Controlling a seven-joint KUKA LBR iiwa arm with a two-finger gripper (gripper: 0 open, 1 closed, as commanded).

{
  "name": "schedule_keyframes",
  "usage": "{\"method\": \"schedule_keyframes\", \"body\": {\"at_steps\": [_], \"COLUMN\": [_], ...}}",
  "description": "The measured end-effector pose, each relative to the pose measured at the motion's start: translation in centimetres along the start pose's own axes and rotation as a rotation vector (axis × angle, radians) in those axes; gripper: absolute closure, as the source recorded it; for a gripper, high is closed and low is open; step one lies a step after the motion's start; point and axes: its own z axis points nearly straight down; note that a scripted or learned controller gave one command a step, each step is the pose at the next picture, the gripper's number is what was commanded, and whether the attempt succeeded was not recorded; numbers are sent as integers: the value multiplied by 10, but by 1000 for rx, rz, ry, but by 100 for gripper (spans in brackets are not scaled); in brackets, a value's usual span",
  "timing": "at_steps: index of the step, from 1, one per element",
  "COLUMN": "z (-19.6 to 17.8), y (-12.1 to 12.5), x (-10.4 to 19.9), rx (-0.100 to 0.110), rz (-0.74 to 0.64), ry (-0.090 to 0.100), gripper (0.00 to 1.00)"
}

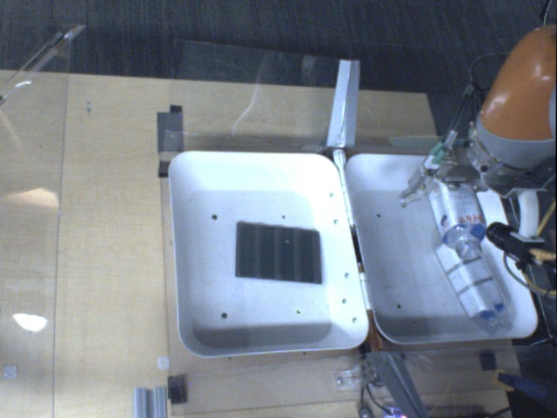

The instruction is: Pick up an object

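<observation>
A dark ribbed rectangular pad (278, 252) lies flat in the middle of the left bin (196, 198). Along the right side of the right bin (383, 259) lie two clear plastic bottles. The upper bottle (459, 220) has blue at its lower end, and the lower bottle (477, 290) has a blue cap towards the front corner. My gripper (428, 179) hangs under the grey wrist and orange band, low over the back of the right bin. It sits right at the top end of the upper bottle, and whether it touches that bottle is unclear.
A metal post (344, 103) stands behind the seam between the bins. A clear sheet covers the wooden bench (87, 233) on the left. Black and yellow cables (522, 246) hang at the right bin's right rim. Clamps sit at the front edge.
</observation>
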Motion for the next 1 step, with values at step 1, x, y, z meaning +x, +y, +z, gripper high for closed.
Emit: {"method": "schedule_keyframes", "body": {"at_steps": [1], "z": [23], "y": [27], "x": [-53], "rx": [-2], "rz": [-40], "ry": [-1], "gripper": [0]}}
